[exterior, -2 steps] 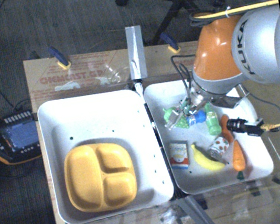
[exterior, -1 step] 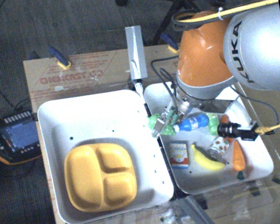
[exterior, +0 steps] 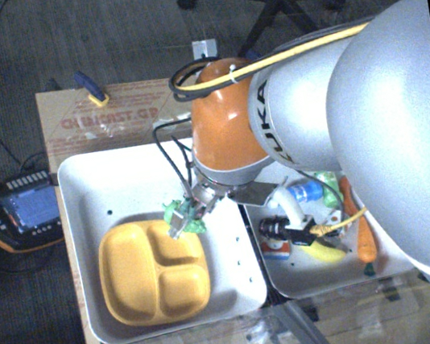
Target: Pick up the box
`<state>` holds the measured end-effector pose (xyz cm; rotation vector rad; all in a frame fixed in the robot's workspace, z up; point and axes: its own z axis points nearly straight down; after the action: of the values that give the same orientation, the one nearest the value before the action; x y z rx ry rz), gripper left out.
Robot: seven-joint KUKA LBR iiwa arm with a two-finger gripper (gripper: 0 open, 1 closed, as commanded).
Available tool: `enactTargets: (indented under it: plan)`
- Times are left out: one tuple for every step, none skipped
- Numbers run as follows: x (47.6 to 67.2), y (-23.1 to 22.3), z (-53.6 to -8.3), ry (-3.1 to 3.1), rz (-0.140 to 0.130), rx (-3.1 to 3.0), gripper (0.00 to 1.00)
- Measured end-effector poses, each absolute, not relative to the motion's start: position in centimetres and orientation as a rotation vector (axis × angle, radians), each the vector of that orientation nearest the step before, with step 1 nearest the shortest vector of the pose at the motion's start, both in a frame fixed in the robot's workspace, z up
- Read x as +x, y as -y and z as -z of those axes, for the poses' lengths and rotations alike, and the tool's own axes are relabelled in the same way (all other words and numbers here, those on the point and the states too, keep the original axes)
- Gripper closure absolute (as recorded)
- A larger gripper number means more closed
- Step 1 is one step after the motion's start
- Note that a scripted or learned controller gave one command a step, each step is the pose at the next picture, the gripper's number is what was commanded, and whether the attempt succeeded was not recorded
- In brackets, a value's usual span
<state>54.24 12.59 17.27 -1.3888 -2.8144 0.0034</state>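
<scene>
Arm (exterior: 373, 140) comes in from the right and sits over most of the right bin (exterior: 285, 271), so a lot of that bin's contents are covered.

Left bin (exterior: 71, 191) lies under and out past the gripper. The gripper is over its inner half, close to the wall shared with the right bin.

Yellow divided tray (exterior: 154, 271) is just below/beyond the gripper, flat on the bin floor. Its near top corner touches or underlaps the green item, can't say which.

Behind the gripper, on the arm side, there's a clutter pile: bottle (exterior: 307, 192), banana (exterior: 326, 253), carrot (exterior: 362, 228). All are part-hidden by the wrist and cables. No obvious box among them, but the view is poor.

Green thing (exterior: 195, 226) is right at the gripper tip, prob the box. It's small, crumpled-looking and blurred, so its shape is not confirmable. It looks to rest on the tray edge/bin floor rather than lifted, low confidence.

Gripper (exterior: 181, 222) is pointed down at a slant into the green thing, tip in contact or v. near. Wide, narrow or holding: can't tell, since the tip blends with the green. My read is a grasp attempt at the target, hold not confirmed.
</scene>
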Motion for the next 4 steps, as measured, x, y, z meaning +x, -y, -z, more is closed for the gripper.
enactTargets:
  plan:
    - [48.2, -18.2, -13.5, 2.678, -0.007, -1.634, 1.00]
    - [49.5, -22.1, -10.0, 2.450, 0.043, -2.001, 1.00]
    - [49.3, -18.1, -10.1, 2.742, 0.053, -1.573, 1.00]
    - [49.6, -21.2, -10.0, 2.599, 0.027, -1.816, 1.00]
